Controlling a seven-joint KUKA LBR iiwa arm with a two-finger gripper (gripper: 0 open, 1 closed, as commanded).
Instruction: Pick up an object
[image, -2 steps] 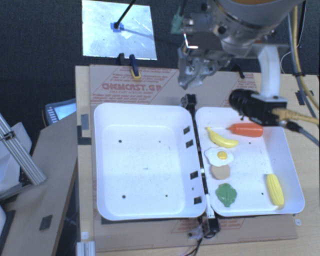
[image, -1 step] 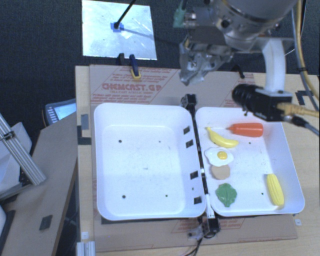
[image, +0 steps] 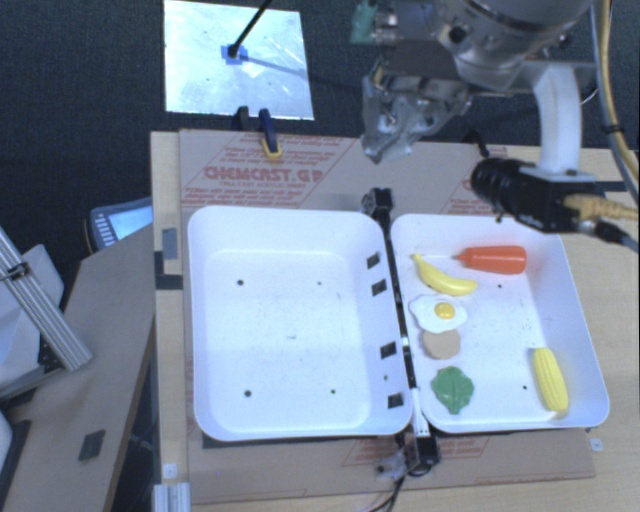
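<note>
My gripper hangs high above the bench, over the far edge between the two bins, with nothing visible in it. The right bin holds a yellow banana, an orange-red carrot, a fried egg, a tan round piece, a green leafy piece and a yellow corn cob. All of these lie well below and in front of the gripper.
The left bin sits beside the right one, split by a black clip strip. A shiny square sheet lies behind the bench. A yellow and black clamp holds the board's far edge.
</note>
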